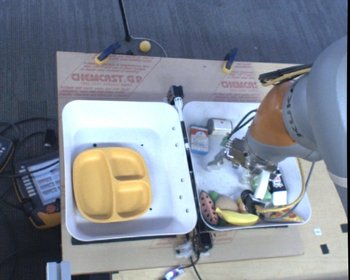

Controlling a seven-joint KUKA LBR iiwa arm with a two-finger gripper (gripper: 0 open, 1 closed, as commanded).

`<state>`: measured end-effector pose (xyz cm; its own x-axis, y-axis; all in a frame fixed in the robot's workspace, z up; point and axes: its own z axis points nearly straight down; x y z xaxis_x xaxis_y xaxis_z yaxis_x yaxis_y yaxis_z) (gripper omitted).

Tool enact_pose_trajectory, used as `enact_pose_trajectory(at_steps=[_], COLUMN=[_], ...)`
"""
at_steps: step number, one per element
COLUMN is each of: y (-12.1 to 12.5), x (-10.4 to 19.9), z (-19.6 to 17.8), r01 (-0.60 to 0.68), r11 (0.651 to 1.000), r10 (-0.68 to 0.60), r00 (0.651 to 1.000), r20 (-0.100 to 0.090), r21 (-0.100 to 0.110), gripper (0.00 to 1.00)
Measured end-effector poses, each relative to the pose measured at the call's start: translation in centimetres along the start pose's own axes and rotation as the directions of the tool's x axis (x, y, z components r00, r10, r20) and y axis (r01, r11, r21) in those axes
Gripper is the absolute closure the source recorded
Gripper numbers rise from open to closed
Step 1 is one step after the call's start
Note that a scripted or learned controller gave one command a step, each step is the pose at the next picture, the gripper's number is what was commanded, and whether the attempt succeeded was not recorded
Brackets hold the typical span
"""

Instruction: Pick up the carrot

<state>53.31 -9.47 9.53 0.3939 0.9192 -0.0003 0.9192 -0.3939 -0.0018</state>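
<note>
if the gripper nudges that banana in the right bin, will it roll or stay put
The banana would probably stay put: it lies against the bin's near wall, crowded by other items. Its curved shape suggests it would pivot rather than roll. Its glossy, toy-like look suggests a light, slippery object.

— What lies beneath the setup?
— Dark grey ribbed carpet [41, 16], with black cables [11, 127] trailing across it at the left.
— And the counter [181, 74]?
— A tan board printed with red lettering, held by blue-and-yellow clamps [108, 52].

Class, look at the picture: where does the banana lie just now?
The banana lies in the right bin, along its near edge, beside the watermelon slice and below the gripper.
</note>
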Motion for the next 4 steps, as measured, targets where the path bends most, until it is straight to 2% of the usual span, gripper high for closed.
enact_pose_trajectory(at_steps=[1, 2, 3, 4], y=[3.2, -3.4, -2.3, -3.2], x=[-4.1, -3.7, -6.3, -4.2], z=[-3.5, 0.7, 0.7, 0.7], r01=[0.019, -0.085, 0.290, -0.008], r11=[1.000, 0.996, 0.957, 1.000], r10=[-0.019, 0.085, -0.290, 0.008], r00=[1.000, 0.996, 0.957, 1.000], r20=[0.001, -0.001, -0.002, 0.003], r21=[-0.001, -0.014, -0.009, -0.018], gripper=[0.00, 0.00, 0.00, 0.00])
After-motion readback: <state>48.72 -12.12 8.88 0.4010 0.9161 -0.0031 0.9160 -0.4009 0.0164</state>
